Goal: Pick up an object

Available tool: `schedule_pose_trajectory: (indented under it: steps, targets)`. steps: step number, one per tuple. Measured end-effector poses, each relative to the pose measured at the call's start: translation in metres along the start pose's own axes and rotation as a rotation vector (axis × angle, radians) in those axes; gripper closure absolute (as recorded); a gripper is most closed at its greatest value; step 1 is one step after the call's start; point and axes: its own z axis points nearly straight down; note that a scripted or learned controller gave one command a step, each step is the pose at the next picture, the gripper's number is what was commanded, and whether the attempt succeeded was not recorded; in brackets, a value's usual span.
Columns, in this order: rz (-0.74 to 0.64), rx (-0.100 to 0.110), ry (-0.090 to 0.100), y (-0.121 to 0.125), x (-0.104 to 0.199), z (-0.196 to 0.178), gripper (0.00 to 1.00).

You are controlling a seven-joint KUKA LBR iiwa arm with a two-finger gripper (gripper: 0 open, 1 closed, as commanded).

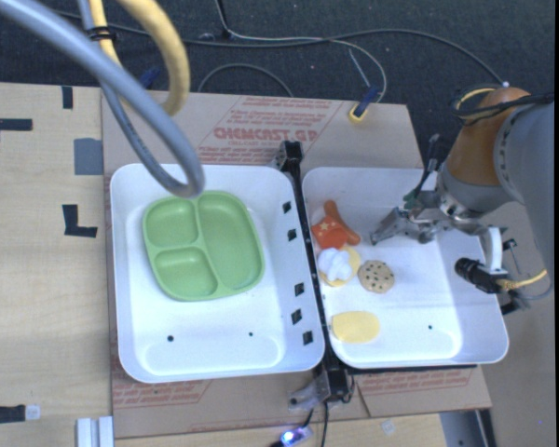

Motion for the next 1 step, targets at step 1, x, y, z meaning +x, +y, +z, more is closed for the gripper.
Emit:
schedule_pose_trajectory:
  steps: [1]
  targets:
    - [0.0, -0.005, -0.003, 0.0015, -0.0006, -0.0136, 1.0]
